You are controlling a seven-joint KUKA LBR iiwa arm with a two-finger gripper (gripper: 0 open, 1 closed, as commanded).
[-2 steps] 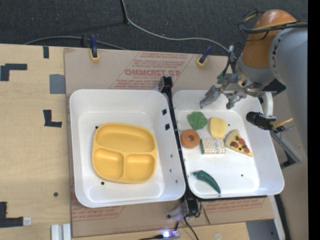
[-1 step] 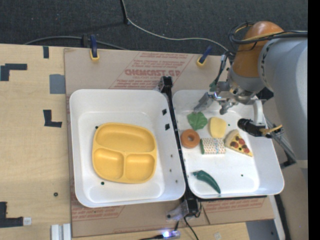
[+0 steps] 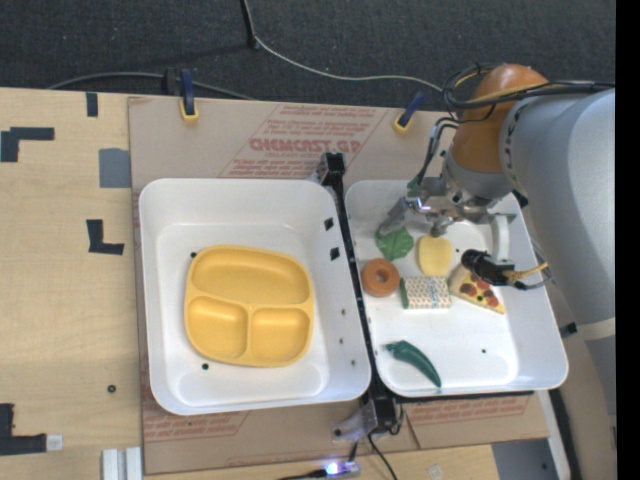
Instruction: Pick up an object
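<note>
Arm (image 3: 570, 198) cut off at right edge (gripper (image 3: 425, 213) state unclear).

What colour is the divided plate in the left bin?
The plate is yellow, shown clearly in the camera view.

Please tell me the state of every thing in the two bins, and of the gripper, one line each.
yellow divided plate: lying flat in the left bin, right way up
green leafy toy: in the right bin, at the gripper's tip
pale yellow piece: lying loose
donut: lying flat
sprinkled block: lying flat
pizza slice: lying flat
green pepper: lying apart, near the front wall
gripper: low over the right bin
</note>
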